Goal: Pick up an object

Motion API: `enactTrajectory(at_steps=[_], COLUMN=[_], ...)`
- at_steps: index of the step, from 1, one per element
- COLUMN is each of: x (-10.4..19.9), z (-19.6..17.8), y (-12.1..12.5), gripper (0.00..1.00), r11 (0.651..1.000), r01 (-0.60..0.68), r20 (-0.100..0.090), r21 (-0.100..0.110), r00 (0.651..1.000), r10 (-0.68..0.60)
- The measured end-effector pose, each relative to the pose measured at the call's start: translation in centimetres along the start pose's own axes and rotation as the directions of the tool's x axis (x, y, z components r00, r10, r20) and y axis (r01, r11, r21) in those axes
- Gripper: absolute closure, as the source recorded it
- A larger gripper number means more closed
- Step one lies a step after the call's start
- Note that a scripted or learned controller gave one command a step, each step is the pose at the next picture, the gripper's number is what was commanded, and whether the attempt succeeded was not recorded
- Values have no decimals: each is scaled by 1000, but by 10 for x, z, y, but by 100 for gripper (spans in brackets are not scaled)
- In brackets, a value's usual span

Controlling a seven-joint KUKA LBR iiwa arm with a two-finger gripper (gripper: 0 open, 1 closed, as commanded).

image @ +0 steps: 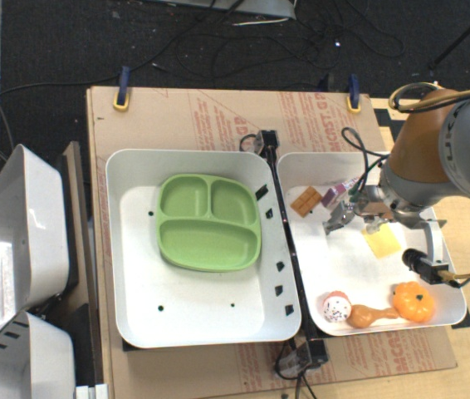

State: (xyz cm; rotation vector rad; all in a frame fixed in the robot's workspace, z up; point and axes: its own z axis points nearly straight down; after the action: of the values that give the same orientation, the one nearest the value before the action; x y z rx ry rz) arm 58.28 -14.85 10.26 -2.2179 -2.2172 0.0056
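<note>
Over the right bin: the end effector (343,214) hangs low at the far end of the right bin (335,260), with the grey arm (443,156) reaching in from the right.
End effector state: the metal fingers seem slightly spread with nothing visible between them, but they are small and I cannot tell for sure whether they are open or closed.
Step in hand: my judgement is the approach, with nothing lifted yet.
Nearest candidates: a purple piece (335,194) touching or just beside the fingers on the far side, a brown block (305,201) just left of it, and a yellow block (383,243) just to the near right.
Other things: an orange pumpkin (413,302), a tan gourd (368,313) and a pink-and-white ball (335,307) lie along the near wall, well apart from the fingers.
Next move: probably settle on one small piece, centre the fingers over it, descend and close.
Edges: the brown block sits near the divider between the bins, and the purple piece near the far wall, so a finger may meet a wall.
Open room: the middle of the right bin floor is bare and gives space to move.
Left bin: the left bin (135,248) holds a green divided tray (210,223).
</note>
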Motion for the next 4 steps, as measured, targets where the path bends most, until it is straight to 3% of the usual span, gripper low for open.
enactTrajectory(at_steps=[1, 2, 4], x=[1, 1, 1], z=[11, 0, -87], y=[0, 1, 4], gripper=[0, 100, 100], r11=[1000, 1000, 1000], r01=[0, 0, 3], r20=[1, 2, 3], r21=[-5, -7, -12], r00=[1000, 1000, 1000], r10=[0, 0, -3])
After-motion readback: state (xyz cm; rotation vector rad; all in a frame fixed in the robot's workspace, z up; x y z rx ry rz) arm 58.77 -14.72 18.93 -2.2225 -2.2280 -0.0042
